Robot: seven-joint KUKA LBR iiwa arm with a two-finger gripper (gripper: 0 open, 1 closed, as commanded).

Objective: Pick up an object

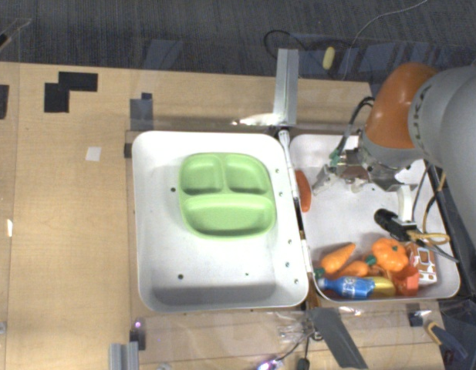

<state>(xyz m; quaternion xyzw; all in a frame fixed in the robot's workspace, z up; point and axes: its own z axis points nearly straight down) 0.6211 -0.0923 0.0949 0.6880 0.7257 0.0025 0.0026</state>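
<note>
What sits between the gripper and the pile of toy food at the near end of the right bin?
Nothing visible does. The gripper hangs over the far half of the right white bin; bare floor separates it from the orange carrot-shaped toy and the pile.

The arm [454,114] is a rounded grey casing with an orange band and thin dark cables trailing nearby.

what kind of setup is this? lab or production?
Likely a lab pick-test bench: two white bins side by side on a wooden bench, toy food heaped in the right one, a green divided plate in the left, loose cables on carpet behind.
</note>
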